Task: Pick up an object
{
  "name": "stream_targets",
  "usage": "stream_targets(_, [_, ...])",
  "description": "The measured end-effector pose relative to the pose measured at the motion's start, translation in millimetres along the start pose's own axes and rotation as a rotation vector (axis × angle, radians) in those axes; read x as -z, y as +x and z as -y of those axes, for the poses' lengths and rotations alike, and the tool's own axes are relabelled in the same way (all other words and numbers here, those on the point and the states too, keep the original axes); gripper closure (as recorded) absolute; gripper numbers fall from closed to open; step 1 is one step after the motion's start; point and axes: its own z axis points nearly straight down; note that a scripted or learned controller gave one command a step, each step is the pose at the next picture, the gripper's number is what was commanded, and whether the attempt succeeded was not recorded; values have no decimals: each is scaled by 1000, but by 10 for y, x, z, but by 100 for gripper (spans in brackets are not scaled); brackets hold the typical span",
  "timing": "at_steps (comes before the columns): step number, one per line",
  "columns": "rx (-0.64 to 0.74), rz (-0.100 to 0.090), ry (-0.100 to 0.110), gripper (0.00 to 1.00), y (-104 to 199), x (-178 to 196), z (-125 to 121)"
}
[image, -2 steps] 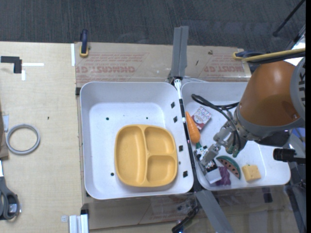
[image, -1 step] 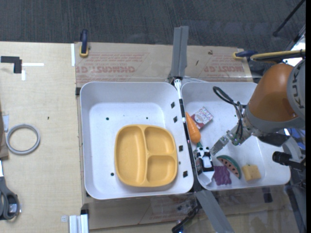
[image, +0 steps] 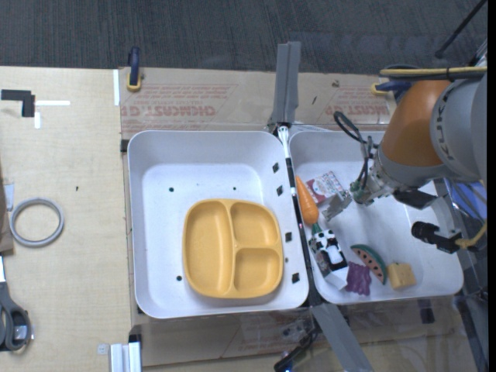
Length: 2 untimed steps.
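Observation:
The right bin [image: 391, 227] holds several small objects. An orange carrot [image: 307, 200] lies along its left wall, with a red and white packet [image: 326, 184] just right of it. Below them sit a black and white toy [image: 328, 253], a watermelon slice [image: 370, 260], a purple piece [image: 358, 279] and a tan cheese block [image: 401, 275]. My gripper [image: 338, 204] reaches down and left into this bin, its tip beside the carrot and just under the packet. Nothing is visibly lifted.
The left bin [image: 155, 177] holds a yellow divided plate [image: 232, 248]. A grey bar [image: 287, 84] runs between the bins at the back. On the bench at the left lie a tape ring [image: 35, 222] and scissors [image: 14, 328]. The arm's orange band [image: 415, 130] hangs over the right bin.

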Motion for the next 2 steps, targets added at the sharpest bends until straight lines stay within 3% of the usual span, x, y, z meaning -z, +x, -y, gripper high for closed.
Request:
stream_targets(1, [-271, 0, 1, 0, -332, 0, -489])
stream_targets(2, [-524, 1, 7, 0, -267, -6, -760])
